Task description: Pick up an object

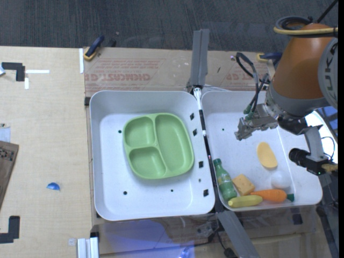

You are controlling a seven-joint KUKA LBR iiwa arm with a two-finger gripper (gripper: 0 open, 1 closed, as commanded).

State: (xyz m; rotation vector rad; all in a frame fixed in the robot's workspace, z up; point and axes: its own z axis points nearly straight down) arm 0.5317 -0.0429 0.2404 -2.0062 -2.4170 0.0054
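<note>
Toys at the front of the right bin, gripper above them

The right bin (231, 109) holds a small heap of play food near its front edge. A yellow oval piece (267, 155) lies by itself in the middle of the bin floor. Its long side runs from the back of the bin toward the front, tipped a little toward the right wall. Close to the front right corner sits a white egg (279, 180). Just in front of the egg lies an orange carrot (270, 195), stretched along the front edge with its green end at the right corner. A yellow banana (245, 201) lies along the same edge, touching the carrot's left end. A tan block (243, 185) sits just behind the banana. A green bottle (224, 179) lies by the bin's left wall, its cap pointing to the back and its long side running back to front.

The gripper (244, 131) hangs over the middle of the right bin, behind and to the left of the yellow oval piece. Nothing is seen between its fingers, and I cannot tell if they are apart or together.

The left bin (102, 144) holds a green plate (159, 145) with three parts, near its middle.
</note>
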